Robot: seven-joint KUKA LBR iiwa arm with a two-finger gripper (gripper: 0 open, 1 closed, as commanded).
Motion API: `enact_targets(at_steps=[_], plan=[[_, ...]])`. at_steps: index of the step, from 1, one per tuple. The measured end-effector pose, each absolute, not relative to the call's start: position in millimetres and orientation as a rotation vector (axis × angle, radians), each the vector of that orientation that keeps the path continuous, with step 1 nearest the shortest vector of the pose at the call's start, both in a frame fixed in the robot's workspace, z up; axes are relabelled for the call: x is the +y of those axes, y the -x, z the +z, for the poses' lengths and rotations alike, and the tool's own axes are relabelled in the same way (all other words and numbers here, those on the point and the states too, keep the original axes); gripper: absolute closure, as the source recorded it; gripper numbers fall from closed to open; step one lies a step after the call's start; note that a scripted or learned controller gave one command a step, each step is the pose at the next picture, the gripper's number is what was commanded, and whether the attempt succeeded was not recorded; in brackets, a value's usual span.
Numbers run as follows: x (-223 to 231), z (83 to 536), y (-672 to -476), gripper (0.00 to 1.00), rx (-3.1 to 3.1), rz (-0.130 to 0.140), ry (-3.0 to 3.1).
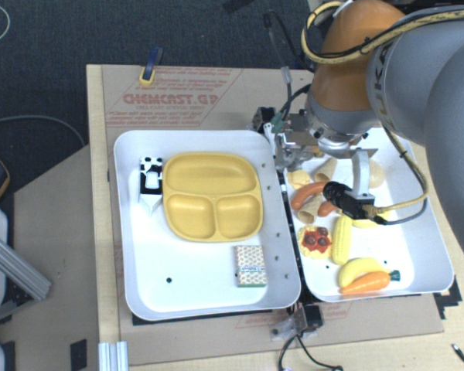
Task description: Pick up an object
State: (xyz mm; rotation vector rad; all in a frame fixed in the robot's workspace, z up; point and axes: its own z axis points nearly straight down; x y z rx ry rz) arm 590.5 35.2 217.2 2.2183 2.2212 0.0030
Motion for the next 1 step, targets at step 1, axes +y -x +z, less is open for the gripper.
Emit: enact_targets(at_steps=[1], plan=[[31.1, 228.8, -574.4, 1.00, 2.222, -0.002, -2.225]])
